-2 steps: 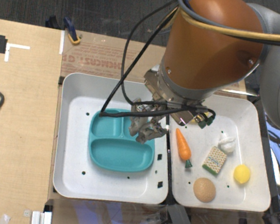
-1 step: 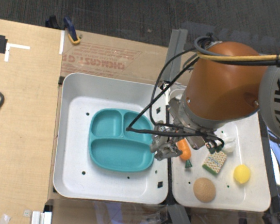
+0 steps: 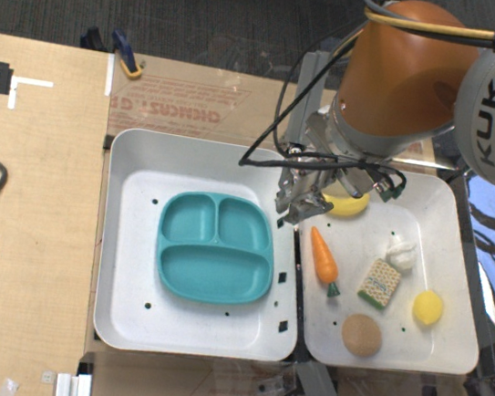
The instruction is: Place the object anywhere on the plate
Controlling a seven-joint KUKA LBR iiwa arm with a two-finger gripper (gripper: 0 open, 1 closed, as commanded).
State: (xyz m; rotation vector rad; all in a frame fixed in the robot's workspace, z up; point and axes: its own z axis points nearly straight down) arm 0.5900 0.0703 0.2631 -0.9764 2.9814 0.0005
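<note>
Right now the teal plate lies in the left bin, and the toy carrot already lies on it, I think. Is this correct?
Not quite. The teal plate does lie in the left bin, but the toy carrot is not on it: the camera view shows it in the right bin, beside the divider, below the gripper.

Plate (image 3: 216, 249) in the left bin (image 3: 120, 247); carrot (image 3: 323, 256), banana (image 3: 346, 204), lemon (image 3: 428, 307) in the right bin (image 3: 445, 356).

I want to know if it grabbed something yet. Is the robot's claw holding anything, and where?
Nothing shows between the gripper fingers; the toy carrot and banana lie in the right bin.
</note>
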